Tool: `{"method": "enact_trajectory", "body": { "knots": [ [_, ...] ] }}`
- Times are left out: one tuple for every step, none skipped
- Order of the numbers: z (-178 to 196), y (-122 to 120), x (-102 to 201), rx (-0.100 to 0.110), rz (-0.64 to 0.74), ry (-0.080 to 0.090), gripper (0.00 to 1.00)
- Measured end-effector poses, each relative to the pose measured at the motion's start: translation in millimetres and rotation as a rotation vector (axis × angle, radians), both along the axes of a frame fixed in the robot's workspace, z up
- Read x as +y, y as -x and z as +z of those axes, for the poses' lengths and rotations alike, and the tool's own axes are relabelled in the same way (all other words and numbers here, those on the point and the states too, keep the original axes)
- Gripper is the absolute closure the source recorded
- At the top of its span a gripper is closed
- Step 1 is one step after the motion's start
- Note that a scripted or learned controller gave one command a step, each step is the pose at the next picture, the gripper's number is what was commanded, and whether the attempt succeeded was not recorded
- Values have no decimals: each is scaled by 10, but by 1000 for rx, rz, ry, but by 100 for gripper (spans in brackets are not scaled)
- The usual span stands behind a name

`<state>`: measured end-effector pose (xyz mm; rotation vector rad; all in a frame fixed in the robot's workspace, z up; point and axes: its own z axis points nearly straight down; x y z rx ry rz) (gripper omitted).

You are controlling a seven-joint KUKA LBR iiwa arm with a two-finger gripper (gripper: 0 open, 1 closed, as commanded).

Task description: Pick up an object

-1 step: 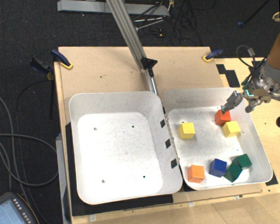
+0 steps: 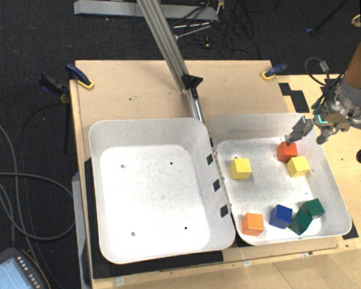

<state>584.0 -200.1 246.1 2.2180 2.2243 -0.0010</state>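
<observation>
My gripper [image 2: 311, 133] hangs over the far right corner of the right bin [image 2: 252, 131], open, with nothing between its fingers. Its left finger [image 2: 299, 130] is just above a red block [image 2: 286, 151]. A yellow block [image 2: 298, 166] sits right next to the red one, on its near side. Another yellow block [image 2: 241, 168] lies toward the bin's left side. Along the near edge are an orange block [image 2: 252, 223], a blue block [image 2: 281, 216] and two green blocks [image 2: 315, 207] [image 2: 300, 221].
The left bin [image 2: 103, 175] stands beside the right one. A slanted metal pole [image 2: 169, 51] runs down from the top to the gap between the bins. Clamps [image 2: 80, 76] [image 2: 273, 71] grip the bench's far edge.
</observation>
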Motion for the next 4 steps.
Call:
{"method": "enact_trajectory", "body": {
  "knots": [
    [-624, 71, 3, 6, -4, -2, 0],
    [-1106, 119, -75, 4, -4, -1, 0],
    [-1227, 56, -96, -21, -3, 8, 0],
    [-1139, 51, -103, -24, -3, 11, 100]
  ]
}}
